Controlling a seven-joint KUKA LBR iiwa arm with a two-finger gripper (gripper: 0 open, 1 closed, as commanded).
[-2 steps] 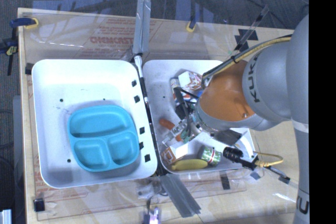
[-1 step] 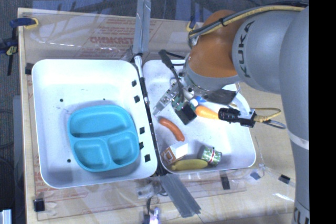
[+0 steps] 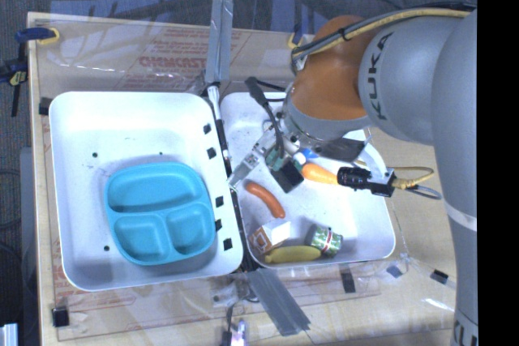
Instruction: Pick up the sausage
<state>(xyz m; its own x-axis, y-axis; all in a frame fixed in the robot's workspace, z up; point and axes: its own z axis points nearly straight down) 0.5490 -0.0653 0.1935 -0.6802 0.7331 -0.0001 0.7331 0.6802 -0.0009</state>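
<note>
Camera view: sausage (image 3: 265,198) lies loose in right bin (image 3: 375,231), above banana (image 3: 293,254), beside small can (image 3: 325,240). Tool (image 3: 278,156) hovers just above sausage; finger state cannot tell. Blue tray (image 3: 159,211) in left bin (image 3: 73,126).

Bench (image 3: 81,36): pale wood top under a clear sheet with faint red print, seen from above at a slant.
Left bin (image 3: 69,198): shallow and white, lay on the bench's left half, reaching close to the near edge.
Right bin (image 3: 369,235): shallow and white, lay on the right half, touching the left bin along the middle.
Blue clamp (image 3: 36,34): gripped the bench's far left corner.
</note>
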